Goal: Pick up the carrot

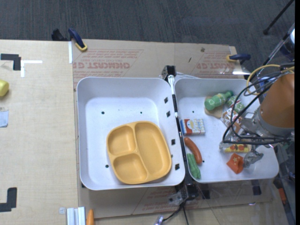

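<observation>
The carrot [236, 164] is a short orange piece lying near the front right corner of the right bin [211, 175]. My gripper [251, 156] hangs low just to its right, close beside it, with cables and the orange-banded wrist above it. From this angle I cannot make out whether it touches the carrot. A yellow and red packet [236, 148] lies just behind the carrot.
Also in the right bin are a red sausage [193, 150], a green pod [193, 167], a small carton [194, 126], a green bottle [218, 101] and a crumpled wrapper [231, 116]. The left bin [89, 125] holds a yellow divided plate [138, 152].
</observation>
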Controlling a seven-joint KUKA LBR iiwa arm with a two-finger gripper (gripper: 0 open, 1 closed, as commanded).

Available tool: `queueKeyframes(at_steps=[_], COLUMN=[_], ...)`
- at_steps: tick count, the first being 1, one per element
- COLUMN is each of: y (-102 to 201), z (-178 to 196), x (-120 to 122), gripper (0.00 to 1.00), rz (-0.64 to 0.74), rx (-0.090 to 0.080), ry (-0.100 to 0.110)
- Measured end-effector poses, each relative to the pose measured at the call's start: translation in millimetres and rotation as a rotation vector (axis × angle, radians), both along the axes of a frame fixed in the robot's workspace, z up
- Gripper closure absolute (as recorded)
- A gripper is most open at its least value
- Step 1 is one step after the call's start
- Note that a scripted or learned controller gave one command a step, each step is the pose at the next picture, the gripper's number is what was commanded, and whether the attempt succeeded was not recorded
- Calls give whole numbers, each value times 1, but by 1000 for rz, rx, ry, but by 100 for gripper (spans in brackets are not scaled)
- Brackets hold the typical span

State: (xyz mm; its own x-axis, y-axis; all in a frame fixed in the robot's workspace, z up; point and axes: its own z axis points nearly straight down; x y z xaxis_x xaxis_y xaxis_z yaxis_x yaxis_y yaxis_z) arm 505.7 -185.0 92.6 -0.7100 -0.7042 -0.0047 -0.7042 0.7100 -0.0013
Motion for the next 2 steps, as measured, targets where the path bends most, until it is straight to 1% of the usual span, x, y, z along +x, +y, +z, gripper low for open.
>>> queueKeyframes(at_steps=[1, 2], y=[65, -3], z=[0, 0], x=[34, 3], gripper=[0, 0], rz=[-44, -48], rx=[1, -1], ry=[-1, 0])
